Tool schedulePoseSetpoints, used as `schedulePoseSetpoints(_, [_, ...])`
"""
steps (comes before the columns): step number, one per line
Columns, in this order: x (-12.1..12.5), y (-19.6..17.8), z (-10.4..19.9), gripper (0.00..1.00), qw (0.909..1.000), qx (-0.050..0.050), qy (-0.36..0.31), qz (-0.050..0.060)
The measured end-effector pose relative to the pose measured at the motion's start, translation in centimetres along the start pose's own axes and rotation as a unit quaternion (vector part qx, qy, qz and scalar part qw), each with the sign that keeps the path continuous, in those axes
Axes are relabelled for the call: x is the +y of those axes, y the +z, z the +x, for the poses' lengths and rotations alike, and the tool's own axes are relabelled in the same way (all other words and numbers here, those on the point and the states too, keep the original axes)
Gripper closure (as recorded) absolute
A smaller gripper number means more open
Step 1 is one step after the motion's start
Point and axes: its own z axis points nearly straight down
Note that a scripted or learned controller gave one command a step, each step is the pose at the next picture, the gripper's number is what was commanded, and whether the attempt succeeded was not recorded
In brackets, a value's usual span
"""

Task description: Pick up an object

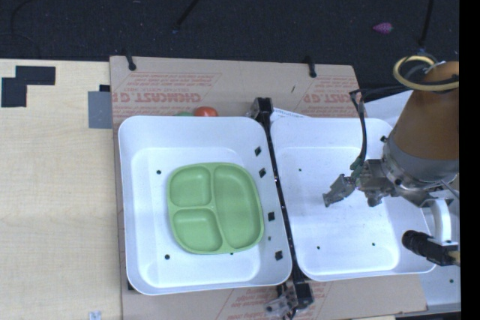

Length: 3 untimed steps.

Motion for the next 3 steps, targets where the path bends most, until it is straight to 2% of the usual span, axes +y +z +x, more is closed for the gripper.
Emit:
schedulePoseSetpoints(1, [0.2, -0.5, 0.0, 0.0, 1.0, -0.001, -0.001, -0.005])
schedulePoseSetpoints(2, [0.4, 5.9, -0.4, 0.0, 1.0, 0.0, -0.001, -0.002])
schedulePoseSetpoints(3, [0.5, 10.2, -0.5, 0.0, 1.0, 0.0, -0.001, -0.003])
